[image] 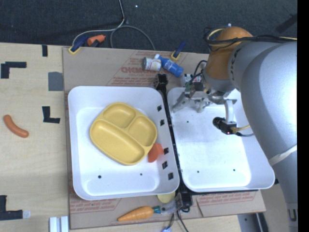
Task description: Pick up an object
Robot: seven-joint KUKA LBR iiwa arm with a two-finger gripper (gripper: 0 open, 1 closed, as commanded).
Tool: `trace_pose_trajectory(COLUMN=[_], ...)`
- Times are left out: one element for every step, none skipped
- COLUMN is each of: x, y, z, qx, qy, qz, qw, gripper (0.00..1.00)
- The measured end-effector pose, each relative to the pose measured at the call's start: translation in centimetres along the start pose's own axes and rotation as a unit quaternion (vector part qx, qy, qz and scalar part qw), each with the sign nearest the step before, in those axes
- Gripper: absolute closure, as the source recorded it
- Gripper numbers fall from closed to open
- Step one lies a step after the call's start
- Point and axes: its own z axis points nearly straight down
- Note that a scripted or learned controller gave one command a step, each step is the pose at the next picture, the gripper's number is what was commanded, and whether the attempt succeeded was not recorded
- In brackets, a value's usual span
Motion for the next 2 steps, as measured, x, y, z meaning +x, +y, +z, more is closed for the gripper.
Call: trace_pose_trajectory(x=[0.1, 0.0], y=[-3.1, 0.0], z=[-0.1, 0.0], qx=[-0.002, 0.002], qy=[0.001, 0.001], qz=[0.0, -0.002], qw=[1.0, 1.0], gripper=[0.0, 0.0])
